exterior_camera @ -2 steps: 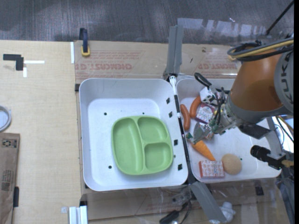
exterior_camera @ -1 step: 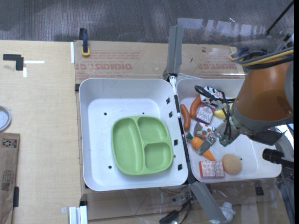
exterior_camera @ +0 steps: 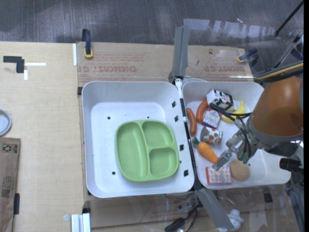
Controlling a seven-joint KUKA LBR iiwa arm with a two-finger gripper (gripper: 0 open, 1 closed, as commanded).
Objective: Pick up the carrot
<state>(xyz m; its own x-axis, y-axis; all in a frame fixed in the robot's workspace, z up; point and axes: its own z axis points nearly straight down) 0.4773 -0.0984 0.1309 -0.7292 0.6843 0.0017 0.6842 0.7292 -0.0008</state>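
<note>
The carrot [exterior_camera: 207, 152], orange with a green stub at its upper-left end, lies in the right bin [exterior_camera: 270, 180] near that bin's left wall. My gripper [exterior_camera: 223, 160] hangs low over the right bin, just right of the carrot's lower end and apart from it, above a red-and-white packet [exterior_camera: 218, 176]. Nothing of the carrot shows inside the gripper. The arm's orange band [exterior_camera: 280, 108] looms over the bin's right half and hides what lies under it.
The right bin also holds a tan round roll [exterior_camera: 240, 171], a small red-and-white tin [exterior_camera: 211, 136], a reddish sausage [exterior_camera: 191, 121], a red box [exterior_camera: 211, 118], a black-and-white carton [exterior_camera: 219, 99] and a yellow item [exterior_camera: 237, 111]. A green divided plate [exterior_camera: 147, 150] lies in the left bin [exterior_camera: 96, 129].
</note>
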